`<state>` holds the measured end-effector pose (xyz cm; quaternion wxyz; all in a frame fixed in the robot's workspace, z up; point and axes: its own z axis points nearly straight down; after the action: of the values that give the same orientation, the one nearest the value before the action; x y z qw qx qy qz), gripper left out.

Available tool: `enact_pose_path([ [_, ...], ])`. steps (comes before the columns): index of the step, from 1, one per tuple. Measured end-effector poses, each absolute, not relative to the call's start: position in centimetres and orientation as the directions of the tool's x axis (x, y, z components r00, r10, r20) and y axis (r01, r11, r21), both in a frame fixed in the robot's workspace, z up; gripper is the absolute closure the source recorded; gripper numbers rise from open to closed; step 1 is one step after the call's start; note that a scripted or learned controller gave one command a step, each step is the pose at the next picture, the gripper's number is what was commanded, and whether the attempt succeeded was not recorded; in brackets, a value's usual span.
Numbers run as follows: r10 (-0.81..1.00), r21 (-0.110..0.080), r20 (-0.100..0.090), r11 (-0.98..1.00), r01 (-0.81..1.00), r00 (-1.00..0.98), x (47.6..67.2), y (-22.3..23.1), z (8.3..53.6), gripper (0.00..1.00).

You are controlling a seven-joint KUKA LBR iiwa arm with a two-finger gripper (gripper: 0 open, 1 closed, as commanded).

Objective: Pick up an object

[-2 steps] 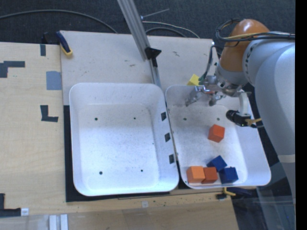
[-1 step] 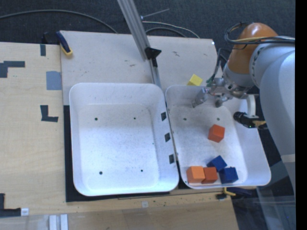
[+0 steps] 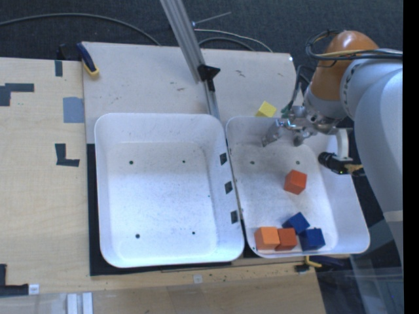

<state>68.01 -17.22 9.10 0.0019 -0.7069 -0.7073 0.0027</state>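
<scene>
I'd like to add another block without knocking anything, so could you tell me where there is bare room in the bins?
The left bin has an open floor from wall to wall. In the right bin, the middle strip between the lone orange block and the left wall is free. Its near end is crowded with orange and blue blocks, and the claw hangs over its far end.

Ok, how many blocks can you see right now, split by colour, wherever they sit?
Orange blocks: 3, one alone mid-bin and two side by side at the near wall of the right white bin.
Blue blocks: 2, touching, beside that orange pair.
Yellow blocks: 1, on the bench just beyond the right bin's far rim.
Total: 6.
</scene>
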Motion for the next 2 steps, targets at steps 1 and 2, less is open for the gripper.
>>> enact_pose_path([
  [1,1.000,-0.005,-0.001,0.003,1.000,-0.003,68.1,-13.3,9.1,0.00],
  [2,1.000,-0.001,-0.002,-0.001,1.000,0.001,67.5,-17.0,9.2,0.00],
])
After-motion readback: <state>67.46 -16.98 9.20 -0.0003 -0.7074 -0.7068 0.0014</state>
